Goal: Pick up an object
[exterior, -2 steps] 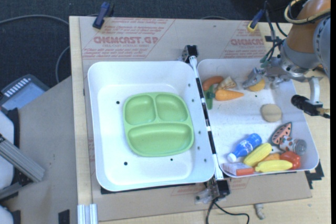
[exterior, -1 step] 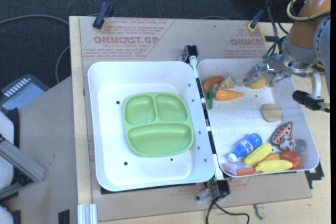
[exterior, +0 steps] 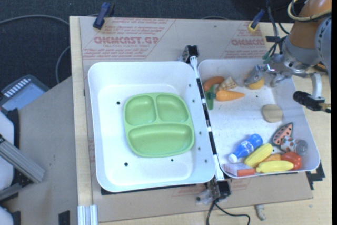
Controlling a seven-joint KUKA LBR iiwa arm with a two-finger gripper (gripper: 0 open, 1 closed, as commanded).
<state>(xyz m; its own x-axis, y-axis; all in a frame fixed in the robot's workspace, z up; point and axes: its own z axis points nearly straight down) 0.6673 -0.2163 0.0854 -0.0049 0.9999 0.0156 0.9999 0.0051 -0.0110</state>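
My gripper point(exterior: 256, 79) hangs over the far part of the right bin point(exterior: 310, 137), reaching in from the right. It is shut on a small yellow object point(exterior: 256, 83), which shows between the two dark fingertips. An orange carrot point(exterior: 230, 95) lies just left of it, beside a tan wedge point(exterior: 229, 82) and a reddish-orange piece point(exterior: 212, 83). A beige pebble-like lump point(exterior: 272, 113) rests below the gripper, apart from it.
Piled in the right bin's near corner are a blue bottle point(exterior: 246, 146), a yellow banana point(exterior: 257, 155), a second yellow piece point(exterior: 274, 166), red items point(exterior: 290, 158) and an orange spotted piece point(exterior: 283, 134). The left bin point(exterior: 105, 87) holds a green divided plate point(exterior: 158, 125).
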